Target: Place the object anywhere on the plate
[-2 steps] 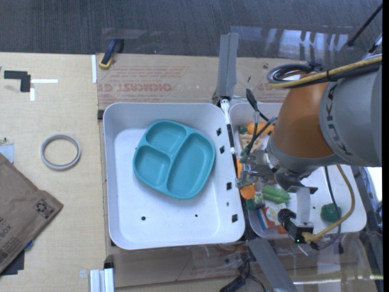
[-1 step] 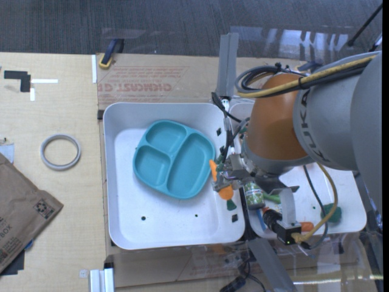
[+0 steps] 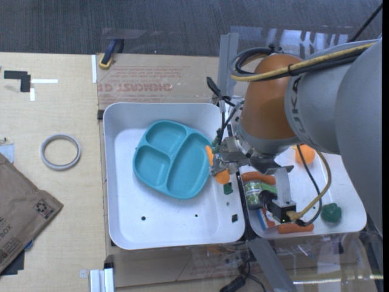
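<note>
A teal divided plate (image 3: 172, 159) lies in the left white bin (image 3: 164, 227), towards its back and right side. My gripper (image 3: 220, 163) hangs at the plate's right rim, close to the wall between the two bins. An orange object (image 3: 222, 176) sits between its fingers, with orange showing on both sides of them, at the plate's edge and just below it. The grey arm with its orange band (image 3: 273, 102) covers much of the right bin.
The right bin (image 3: 351, 190) holds an orange ball (image 3: 305, 155), a green lump (image 3: 331, 212), a green-labelled can (image 3: 252, 191) and a red-orange piece (image 3: 295, 227). A tape ring (image 3: 61, 151) and a brown paper bag (image 3: 21, 215) lie on the bench to the left.
</note>
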You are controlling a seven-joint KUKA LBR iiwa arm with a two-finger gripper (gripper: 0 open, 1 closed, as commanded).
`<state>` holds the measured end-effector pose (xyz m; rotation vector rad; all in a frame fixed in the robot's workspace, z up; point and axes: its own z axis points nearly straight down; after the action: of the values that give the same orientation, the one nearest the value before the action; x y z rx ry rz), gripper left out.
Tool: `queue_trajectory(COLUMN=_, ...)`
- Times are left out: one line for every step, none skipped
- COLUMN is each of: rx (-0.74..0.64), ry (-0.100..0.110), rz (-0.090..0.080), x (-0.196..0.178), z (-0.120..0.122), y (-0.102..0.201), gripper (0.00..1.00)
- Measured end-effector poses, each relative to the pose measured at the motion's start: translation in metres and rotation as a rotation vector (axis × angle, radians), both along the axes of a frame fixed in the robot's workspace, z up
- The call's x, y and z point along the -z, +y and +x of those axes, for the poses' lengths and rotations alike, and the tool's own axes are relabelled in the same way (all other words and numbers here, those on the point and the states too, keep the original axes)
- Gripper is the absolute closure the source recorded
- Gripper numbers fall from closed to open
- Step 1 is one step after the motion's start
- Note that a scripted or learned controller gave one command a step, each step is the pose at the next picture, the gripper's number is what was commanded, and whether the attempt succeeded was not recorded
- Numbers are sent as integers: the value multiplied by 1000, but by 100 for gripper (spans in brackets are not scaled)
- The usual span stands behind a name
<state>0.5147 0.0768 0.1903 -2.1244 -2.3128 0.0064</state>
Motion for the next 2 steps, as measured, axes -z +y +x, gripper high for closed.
queue_trajectory(rx=127, ry=-1, rz=-1, x=-20, z=47, y=36, gripper=100)
queue_trajectory(rx=227, ry=1, rz=-2, x=0, z=20, y=19, gripper=100)
